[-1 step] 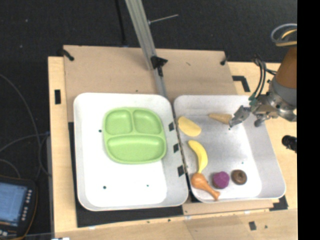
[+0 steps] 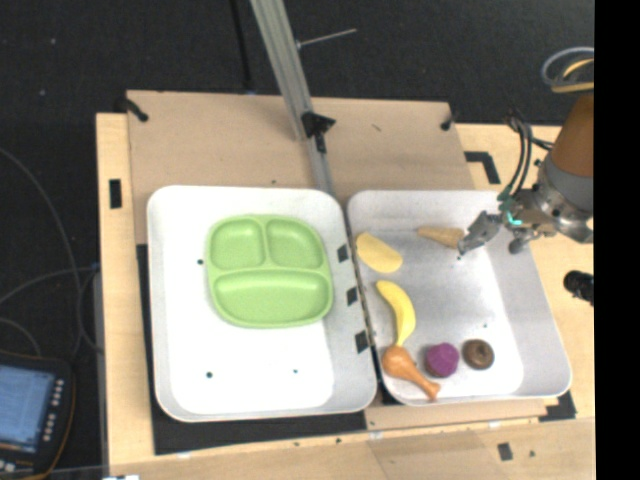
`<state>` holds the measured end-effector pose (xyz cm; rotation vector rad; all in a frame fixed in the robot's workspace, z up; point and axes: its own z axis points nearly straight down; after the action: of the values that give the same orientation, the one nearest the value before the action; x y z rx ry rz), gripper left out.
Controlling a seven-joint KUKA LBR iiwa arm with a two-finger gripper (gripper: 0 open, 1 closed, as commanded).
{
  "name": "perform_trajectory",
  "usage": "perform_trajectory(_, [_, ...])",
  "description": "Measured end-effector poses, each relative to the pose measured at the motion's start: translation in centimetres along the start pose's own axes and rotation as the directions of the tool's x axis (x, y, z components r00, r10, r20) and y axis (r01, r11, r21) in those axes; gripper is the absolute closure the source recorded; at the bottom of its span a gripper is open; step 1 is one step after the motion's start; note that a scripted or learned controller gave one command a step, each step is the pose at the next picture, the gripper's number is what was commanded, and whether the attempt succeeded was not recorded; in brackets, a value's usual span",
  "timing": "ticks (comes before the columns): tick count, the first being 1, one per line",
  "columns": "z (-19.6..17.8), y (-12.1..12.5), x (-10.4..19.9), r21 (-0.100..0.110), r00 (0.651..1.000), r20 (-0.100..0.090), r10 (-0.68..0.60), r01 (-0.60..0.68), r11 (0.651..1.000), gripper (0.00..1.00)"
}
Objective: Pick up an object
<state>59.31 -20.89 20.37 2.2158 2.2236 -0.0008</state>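
The tool (image 2: 487, 230) hovers over the right bin's (image 2: 520, 368) upper edge; whether it is apart or together I cannot tell; just beside its tip lies a tan cone (image 2: 441, 235), long axis left-right, narrow end pointing left; below sit a yellow banana (image 2: 398, 311), purple ball (image 2: 441, 359), brown ring (image 2: 479, 354).

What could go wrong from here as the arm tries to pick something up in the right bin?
The gripper hovers beside the tan cone, which lies flat near the right bin's back wall; a closing grasp could nudge it away instead of catching it. The banana, orange drumstick and purple ball sit crowded together, so reaching for one might knock another.
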Motion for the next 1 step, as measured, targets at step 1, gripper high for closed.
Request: perform_trajectory(1, [5.11, 0.74, 0.51, 0.004, 1.000, -0.001, -0.002, 0.002, 1.000, 0.00])
